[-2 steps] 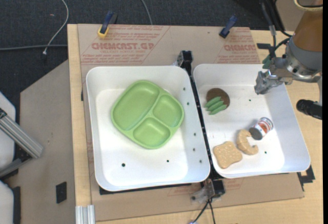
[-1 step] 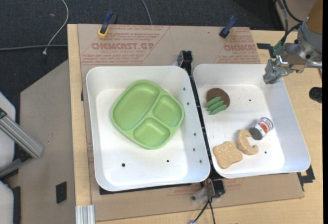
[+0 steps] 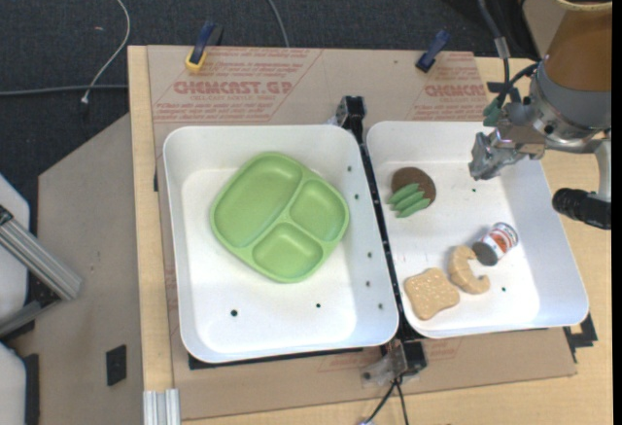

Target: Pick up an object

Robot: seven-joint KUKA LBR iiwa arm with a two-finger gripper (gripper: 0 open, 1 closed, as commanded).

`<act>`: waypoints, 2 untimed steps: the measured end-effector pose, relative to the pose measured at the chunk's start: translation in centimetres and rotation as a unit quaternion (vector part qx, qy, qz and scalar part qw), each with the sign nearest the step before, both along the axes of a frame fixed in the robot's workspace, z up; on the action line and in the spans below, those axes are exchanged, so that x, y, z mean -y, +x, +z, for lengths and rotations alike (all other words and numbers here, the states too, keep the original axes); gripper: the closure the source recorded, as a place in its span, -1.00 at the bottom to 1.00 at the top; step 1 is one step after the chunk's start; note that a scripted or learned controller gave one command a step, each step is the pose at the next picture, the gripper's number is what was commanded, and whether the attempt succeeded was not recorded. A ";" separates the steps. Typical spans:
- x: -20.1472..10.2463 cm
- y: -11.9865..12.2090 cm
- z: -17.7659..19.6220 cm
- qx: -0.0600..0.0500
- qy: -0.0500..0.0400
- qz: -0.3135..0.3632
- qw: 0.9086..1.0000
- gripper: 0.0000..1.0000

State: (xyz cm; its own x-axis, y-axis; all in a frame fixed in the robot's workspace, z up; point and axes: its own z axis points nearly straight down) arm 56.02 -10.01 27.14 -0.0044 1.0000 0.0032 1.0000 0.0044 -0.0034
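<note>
- The gripper (image 3: 483, 163) hangs over the upper part of the right bin (image 3: 554, 248), its tip pointing down and toward the left of the view; whether it is open or closed I cannot tell; nothing shows in its grasp
- Just left of the gripper and a little below it lies a brown round piece with green bean pods (image 3: 412, 192) across it; the pods' long axis runs slantwise, rising toward the upper right, that end pointing toward the gripper
- Below the gripper, well apart from it, a small can (image 3: 496, 244) lies on its side, long axis slanting from lower left to upper right, red-labelled end toward the upper right
- Touching the can on its lower left is a tan curved pastry (image 3: 468, 271); beside that, further left, a slice of toast (image 3: 430, 293)
- Far left of the gripper, in the left bin (image 3: 194, 306), rests a green divided plate (image 3: 279, 216), turned at a slant
</note>
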 end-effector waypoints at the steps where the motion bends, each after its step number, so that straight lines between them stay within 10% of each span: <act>1: -5.8 -1.7 0.0 0.000 0.000 0.001 1.000 1.00; 2: -10.6 -3.4 -0.2 -0.001 0.000 0.001 1.000 1.00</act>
State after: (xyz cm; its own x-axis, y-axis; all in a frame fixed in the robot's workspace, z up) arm 52.66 0.64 26.99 -0.0060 1.0000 0.0034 1.0000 0.0060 -0.0045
